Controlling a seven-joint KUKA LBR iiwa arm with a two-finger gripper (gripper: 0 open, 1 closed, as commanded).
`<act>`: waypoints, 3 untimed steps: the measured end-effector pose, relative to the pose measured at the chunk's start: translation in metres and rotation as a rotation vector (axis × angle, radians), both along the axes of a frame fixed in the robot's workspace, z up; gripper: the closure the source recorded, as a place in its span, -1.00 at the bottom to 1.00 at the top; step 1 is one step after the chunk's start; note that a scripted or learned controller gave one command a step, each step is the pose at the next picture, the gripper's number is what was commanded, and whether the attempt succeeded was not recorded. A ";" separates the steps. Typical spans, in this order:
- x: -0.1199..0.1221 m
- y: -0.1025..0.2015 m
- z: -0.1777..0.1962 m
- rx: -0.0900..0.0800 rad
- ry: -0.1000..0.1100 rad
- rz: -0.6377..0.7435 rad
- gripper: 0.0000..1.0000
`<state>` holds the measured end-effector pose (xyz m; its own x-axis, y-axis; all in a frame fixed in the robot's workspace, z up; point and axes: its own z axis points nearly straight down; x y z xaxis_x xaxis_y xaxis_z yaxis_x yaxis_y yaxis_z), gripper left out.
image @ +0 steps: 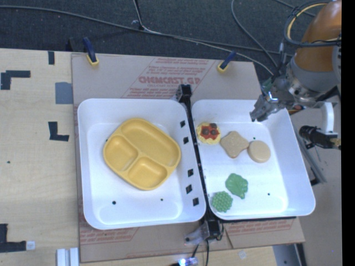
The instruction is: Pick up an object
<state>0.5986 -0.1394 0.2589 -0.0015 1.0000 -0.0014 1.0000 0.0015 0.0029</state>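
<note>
Surface [33, 165]: pale wood, with a brown cardboard sheet [161, 76] under both bins.

Left bin [94, 204]: shallow, white, holding a yellow divided tray [142, 153] that lies tilted near its middle.

Right bin [288, 198]: shallow, white, touching the left bin along a black divider strip [191, 159].

Arm [316, 43]: grey with orange band, entering from the right, above the right bin's far right corner.

Hand [259, 113]: hovers at the far edge of the right bin, apart from all items; whether its fingers are open or closed cannot be told; nothing is seen between them.

Items in right bin:
- toast slice [234, 143], tan, centre;
- round biscuit [259, 151], just right of the toast;
- green leafy piece [237, 185], near side;
- green dotted round [222, 201], nearest, beside the leafy piece;
- small pizza [209, 132], left, by the divider.
</note>
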 end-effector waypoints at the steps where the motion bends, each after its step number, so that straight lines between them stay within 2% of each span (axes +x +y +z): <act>1: 0.001 0.051 0.003 0.003 0.005 0.005 1.00; 2: -0.005 0.105 -0.015 0.002 0.007 0.005 1.00; 3: 0.003 0.151 -0.024 0.001 0.006 0.004 1.00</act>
<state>0.6017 0.0118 0.2353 -0.0055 1.0000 -0.0001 1.0000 0.0055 -0.0033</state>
